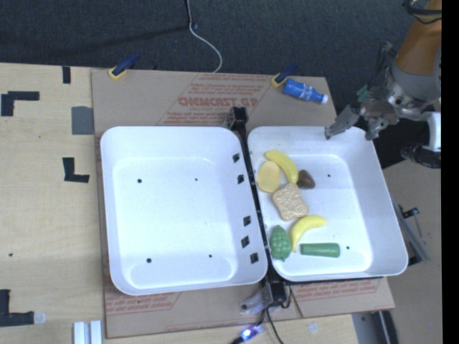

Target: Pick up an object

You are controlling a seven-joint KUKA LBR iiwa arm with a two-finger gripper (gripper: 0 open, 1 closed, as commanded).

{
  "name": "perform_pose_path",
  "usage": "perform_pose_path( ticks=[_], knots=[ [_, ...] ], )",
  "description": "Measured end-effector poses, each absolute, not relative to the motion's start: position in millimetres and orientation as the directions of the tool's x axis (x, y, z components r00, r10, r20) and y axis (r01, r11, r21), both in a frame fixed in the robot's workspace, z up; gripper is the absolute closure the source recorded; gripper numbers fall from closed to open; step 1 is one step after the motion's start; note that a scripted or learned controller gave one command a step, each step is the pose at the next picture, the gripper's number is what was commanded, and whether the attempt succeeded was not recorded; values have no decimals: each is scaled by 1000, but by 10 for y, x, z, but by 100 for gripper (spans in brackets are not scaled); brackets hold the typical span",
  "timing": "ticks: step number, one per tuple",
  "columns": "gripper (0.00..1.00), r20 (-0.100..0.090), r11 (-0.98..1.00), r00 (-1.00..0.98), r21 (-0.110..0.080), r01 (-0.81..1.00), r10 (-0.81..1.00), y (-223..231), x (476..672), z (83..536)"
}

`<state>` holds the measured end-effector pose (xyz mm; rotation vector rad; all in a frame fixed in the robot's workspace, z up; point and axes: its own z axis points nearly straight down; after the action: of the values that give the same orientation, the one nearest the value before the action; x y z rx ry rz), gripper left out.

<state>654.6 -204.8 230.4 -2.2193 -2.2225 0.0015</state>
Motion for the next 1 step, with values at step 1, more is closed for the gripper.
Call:
perform_pose_path(
  ticks=[1],
  knots=[
    [0,3,7,-7,-8,1000,1000,-1195,6316,1782]
  ],
)
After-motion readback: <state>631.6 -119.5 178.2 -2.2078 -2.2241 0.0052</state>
